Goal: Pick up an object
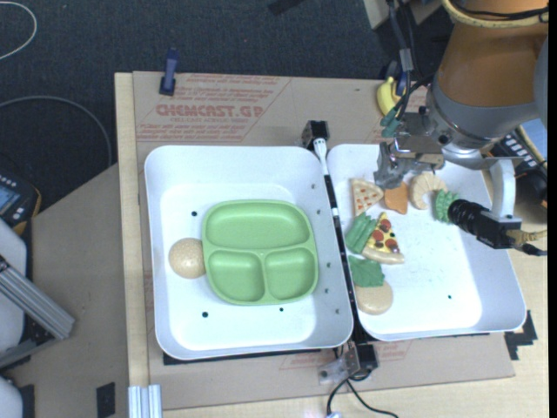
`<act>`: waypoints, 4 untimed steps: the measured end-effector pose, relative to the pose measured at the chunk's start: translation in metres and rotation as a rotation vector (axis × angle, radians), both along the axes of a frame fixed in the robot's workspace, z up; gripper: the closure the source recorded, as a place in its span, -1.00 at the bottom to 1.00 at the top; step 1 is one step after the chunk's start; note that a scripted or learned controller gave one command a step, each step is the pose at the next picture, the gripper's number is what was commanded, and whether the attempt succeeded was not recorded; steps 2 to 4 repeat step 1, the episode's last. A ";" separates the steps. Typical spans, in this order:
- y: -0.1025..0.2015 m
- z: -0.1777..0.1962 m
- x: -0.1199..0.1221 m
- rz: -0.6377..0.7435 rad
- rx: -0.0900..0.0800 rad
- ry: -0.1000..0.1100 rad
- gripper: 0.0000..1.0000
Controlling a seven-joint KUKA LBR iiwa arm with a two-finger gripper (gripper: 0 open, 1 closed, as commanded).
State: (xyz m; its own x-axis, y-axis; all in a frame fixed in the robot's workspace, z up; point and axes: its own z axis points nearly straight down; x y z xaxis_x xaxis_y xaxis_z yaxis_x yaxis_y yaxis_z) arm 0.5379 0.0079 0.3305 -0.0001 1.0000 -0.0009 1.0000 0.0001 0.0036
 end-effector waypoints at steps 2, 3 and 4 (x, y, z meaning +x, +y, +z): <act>0.000 -0.058 0.028 -0.002 0.001 0.010 1.00; 0.000 -0.058 0.028 -0.002 0.001 0.010 1.00; 0.000 -0.058 0.028 -0.002 0.001 0.010 1.00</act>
